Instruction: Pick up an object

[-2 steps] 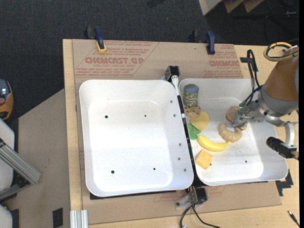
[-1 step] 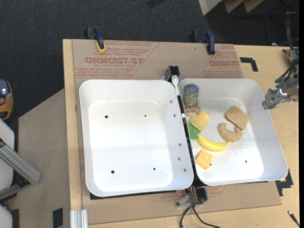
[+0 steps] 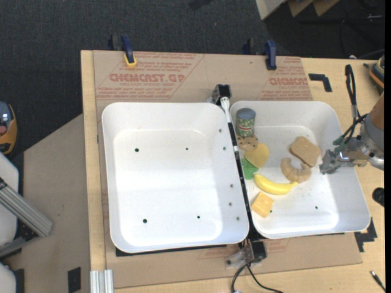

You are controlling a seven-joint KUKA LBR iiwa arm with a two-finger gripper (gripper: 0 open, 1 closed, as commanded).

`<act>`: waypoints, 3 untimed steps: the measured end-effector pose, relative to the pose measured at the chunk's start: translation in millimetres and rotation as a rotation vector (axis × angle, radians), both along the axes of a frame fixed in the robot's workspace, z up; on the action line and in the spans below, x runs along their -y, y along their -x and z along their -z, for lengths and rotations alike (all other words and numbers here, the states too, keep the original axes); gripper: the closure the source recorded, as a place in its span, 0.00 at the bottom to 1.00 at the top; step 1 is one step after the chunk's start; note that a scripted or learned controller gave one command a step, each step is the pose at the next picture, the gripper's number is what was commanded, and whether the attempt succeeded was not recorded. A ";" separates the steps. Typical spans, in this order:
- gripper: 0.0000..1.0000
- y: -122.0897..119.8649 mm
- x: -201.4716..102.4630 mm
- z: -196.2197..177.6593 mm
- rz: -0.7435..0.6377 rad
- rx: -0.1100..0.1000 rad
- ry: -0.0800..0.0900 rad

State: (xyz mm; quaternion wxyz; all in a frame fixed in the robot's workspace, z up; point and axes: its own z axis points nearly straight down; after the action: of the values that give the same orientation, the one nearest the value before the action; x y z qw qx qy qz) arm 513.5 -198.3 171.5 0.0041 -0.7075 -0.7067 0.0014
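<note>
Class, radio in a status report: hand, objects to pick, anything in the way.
Hand over right bin's right edge, holding nothing. Banana, bread slice, can lie in right bin. Nothing between hand and bread slice.

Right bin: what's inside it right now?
The right bin holds a banana, a yellow block, a small can, a tan slice and more small pieces. The gripper overhangs its right rim, covering that spot.

The two white bins, the left bin [image 3: 165, 176] and the right bin [image 3: 324, 212], look like smooth, shiny plastic. The tabletop [image 3: 201, 72] is brown and matt like cardboard or board, with red printed words. The banana [image 3: 274, 185] looks smooth and shiny, the brown bread piece [image 3: 305, 151] looks rough and dull. The claw [image 3: 330, 162] looks like grey metal.
</note>
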 end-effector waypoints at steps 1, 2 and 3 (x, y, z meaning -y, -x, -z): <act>1.00 36.9 -24.4 33.8 -0.001 0.000 0.000; 1.00 35.0 -7.8 89.3 0.001 0.005 0.003; 1.00 -6.3 -11.9 86.5 -0.004 0.012 0.006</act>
State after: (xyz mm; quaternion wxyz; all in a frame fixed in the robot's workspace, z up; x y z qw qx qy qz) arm 519.9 -186.4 85.0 -0.0021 -0.7062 -0.7080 -0.0009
